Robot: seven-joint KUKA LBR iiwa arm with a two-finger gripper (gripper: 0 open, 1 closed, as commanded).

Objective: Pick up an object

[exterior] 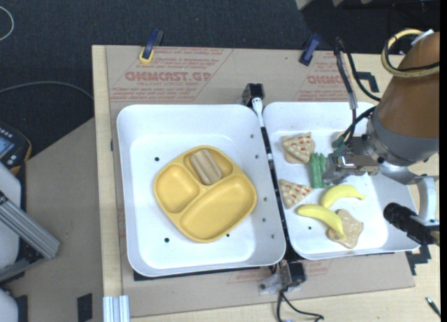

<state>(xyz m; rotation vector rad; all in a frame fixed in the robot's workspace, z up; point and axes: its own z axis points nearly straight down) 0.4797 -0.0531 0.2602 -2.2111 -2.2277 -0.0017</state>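
arm: grey body with an orange band, comes in from the right over the right bin (391,244)
gripper (340,163): low over the right bin, just right of the green piece (318,170); cannot tell how the hand is set, too dark and small, nothing visibly held
green piece: upright-ish strip near the bin's middle, touching or just beside the gripper tip, can't tell which
pizza slice (299,147): up-left of the green piece, near the bin's left wall
second pizza slice (294,191): below-left of the green piece
banana (323,216): below the green piece, lying slantwise, its right end against the tan cookie-like piece (348,230)
small banana (342,193): just below the gripper, right of the second pizza slice
left bin (133,174): beside the right bin, walls touching along the middle
yellow divided plate (204,195): centre of the left bin
tan sausage-like piece (204,165): in the plate's upper compartment
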